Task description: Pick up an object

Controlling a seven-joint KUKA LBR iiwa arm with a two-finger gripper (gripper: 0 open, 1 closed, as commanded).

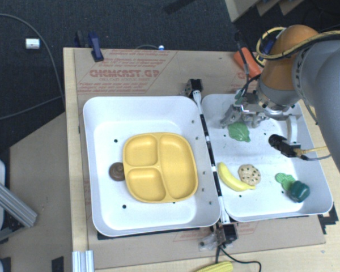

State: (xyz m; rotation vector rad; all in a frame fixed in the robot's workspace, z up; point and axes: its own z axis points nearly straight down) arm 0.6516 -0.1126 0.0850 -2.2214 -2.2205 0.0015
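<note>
Near edge: a yellow object lies on the worktop just below the 2 bins, cut off by the frame's bottom.
Left bin: holds a yellow 3-compartment tray; a brown round piece touches the tray's left side.
Right bin: holds a banana and a speckled cookie touching each other near the front, a dark green item with a lighter green leafy part at the front right, and a green leafy piece toward the back.
Hand: low over the back of the right bin, directly above the green leafy piece; its metal fingers are bunched together and I cannot tell whether they are spread or closed, or whether they grip the piece.
Arm: grey, reaching in from the right, orange band above the wrist.
</note>
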